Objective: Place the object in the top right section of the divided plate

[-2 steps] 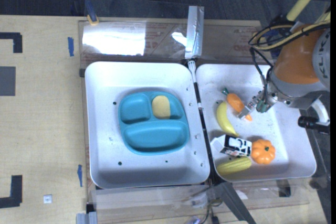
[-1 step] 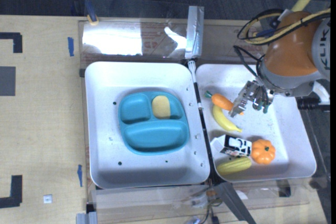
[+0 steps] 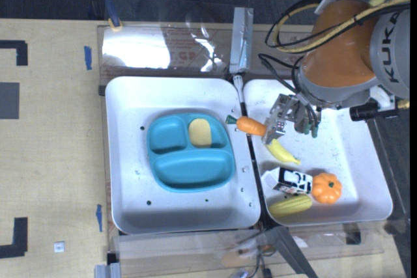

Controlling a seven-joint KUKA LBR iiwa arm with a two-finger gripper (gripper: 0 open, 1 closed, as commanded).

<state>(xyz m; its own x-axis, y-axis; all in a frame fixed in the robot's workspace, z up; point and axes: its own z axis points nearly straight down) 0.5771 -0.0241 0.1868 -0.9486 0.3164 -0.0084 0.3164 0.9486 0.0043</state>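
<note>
Grey arm, orange band, black-yellow cables, metal end effector.

Two shallow white bins: left bin well to the gripper's left, right bin beneath and around it. One blue divided plate, three sections, left of the gripper. One pale yellow object in the plate's top right section. One carrot just left of the gripper, over the bins' shared edge. One banana just below the gripper. One black-and-white item, one orange pumpkin, one yellowish corn cob, all below the gripper.
</note>
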